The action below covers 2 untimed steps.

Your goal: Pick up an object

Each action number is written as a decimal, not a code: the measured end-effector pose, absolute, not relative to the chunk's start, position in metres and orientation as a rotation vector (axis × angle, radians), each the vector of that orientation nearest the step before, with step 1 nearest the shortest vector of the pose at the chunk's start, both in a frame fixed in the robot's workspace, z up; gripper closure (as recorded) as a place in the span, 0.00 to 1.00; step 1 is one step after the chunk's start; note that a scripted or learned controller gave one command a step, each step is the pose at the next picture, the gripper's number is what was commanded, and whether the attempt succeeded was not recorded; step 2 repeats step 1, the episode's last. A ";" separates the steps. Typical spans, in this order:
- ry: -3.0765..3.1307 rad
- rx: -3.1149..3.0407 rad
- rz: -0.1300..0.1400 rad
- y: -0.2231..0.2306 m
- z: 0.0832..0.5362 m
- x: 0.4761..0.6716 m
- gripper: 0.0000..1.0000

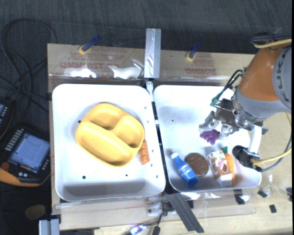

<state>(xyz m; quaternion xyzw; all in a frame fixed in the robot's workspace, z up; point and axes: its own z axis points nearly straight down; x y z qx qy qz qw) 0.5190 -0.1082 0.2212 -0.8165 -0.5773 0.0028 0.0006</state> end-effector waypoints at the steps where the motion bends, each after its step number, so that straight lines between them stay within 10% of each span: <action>1: -2.280 -2.160 0.003 -0.070 0.242 0.521 1.00; 2: -2.280 -2.160 0.003 -0.070 0.242 0.521 1.00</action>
